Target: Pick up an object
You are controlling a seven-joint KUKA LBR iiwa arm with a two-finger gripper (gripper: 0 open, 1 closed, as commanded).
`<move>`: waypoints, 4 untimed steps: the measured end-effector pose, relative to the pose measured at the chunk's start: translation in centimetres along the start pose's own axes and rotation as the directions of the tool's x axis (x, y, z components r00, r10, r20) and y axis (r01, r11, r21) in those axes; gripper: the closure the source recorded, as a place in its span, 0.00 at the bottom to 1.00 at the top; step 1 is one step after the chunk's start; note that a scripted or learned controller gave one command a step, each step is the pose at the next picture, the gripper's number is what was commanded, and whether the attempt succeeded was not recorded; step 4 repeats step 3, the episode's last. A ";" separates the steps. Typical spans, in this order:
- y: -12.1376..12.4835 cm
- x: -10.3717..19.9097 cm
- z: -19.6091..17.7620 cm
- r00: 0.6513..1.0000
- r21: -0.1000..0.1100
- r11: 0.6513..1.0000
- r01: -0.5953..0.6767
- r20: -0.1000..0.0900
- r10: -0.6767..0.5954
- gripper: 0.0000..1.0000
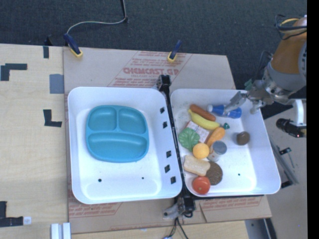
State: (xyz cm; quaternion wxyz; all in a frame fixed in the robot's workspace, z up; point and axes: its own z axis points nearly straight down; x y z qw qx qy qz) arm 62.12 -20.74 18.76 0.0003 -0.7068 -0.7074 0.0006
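Bench with cardboard under two white bins. The blue bottle (225, 111) lies near the right bin's (259, 176) far edge, long axis running left-right, directly under the end effector (238, 101); can't tell its grip state.

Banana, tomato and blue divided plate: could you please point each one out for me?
banana (204, 119), camera view, middle of its yellow body.
tomato (201, 184), camera view, centre of its red top.
blue divided plate (118, 147), camera view, floor of its large compartment.
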 end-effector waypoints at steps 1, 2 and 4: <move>-4.2 2.7 10.1 1.000 -0.003 1.000 -0.001 0.000 0.001 0.00; -1.4 11.0 10.1 1.000 -0.005 1.000 0.002 0.000 -0.002 0.00; -1.5 10.8 9.2 1.000 -0.001 1.000 0.000 0.003 0.000 1.00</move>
